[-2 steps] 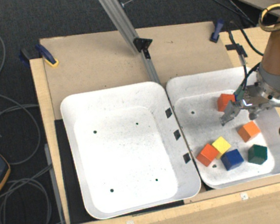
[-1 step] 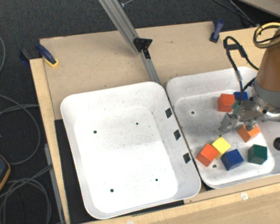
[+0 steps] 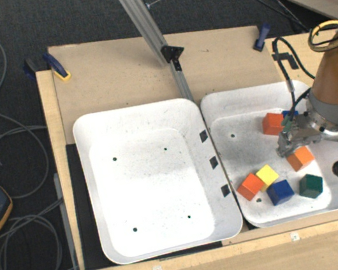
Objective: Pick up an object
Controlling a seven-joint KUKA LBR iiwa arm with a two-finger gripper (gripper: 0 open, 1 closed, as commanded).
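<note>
camera view: end effector (image 3: 291, 142) touching orange block (image 3: 300, 157) just below; grip state cannot be told.

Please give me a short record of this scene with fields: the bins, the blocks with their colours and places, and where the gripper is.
bins: left bin and right bin, both white, side by side
blocks: all six in the right bin
far blocks: orange block; second orange block
near row: third orange block, yellow block, blue block, green block
gripper: gripper over the right bin, between the two far orange blocks
held object: none seen between the fingers
</note>
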